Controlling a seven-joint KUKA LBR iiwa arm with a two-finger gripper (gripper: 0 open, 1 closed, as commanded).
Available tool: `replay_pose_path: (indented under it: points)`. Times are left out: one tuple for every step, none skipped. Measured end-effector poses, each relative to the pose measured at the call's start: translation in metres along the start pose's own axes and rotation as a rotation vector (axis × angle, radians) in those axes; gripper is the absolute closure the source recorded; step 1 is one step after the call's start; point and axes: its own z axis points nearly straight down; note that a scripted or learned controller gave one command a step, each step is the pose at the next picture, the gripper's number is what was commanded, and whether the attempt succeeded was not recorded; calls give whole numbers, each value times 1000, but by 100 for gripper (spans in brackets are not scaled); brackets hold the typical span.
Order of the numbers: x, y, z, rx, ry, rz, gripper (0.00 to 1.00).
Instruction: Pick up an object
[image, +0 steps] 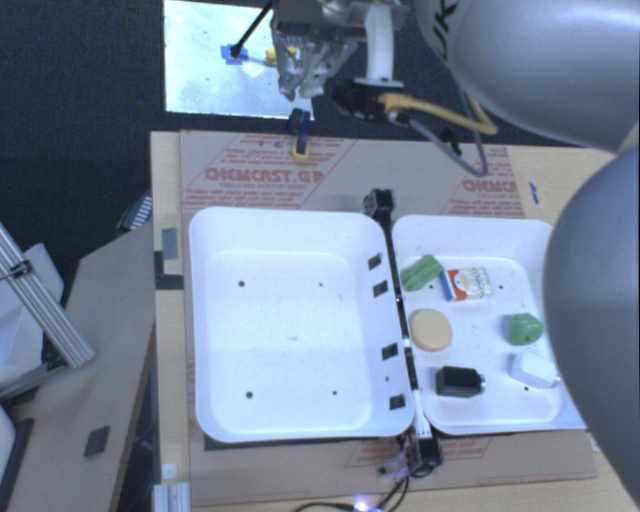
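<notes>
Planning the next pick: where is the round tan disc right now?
The round tan disc lies in the right bin, near its left wall, below the green block and above the black box.

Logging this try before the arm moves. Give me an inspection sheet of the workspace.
Surface: brown cardboard sheet with red lettering under two shallow white plastic bins, left bin and right bin.
Job's things, all in the right bin: green oblong block, red, white and blue carton, tan round disc, green rounded lump, black rectangular block, white block.
Clutter: nothing seen.
Gripper: two-finger gripper beyond the bins' far edge; nothing visible between its fingers.
Cables: yellow and black cables hang by the wrist.
Surroundings: dark carpet; aluminium rail at left.
</notes>
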Motion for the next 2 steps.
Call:
replay_pose_path:
  points:
    - [0, 0, -3, 12, -5, 1, 100]
    - [-2, -4, 149, 28, -10, 7, 100]
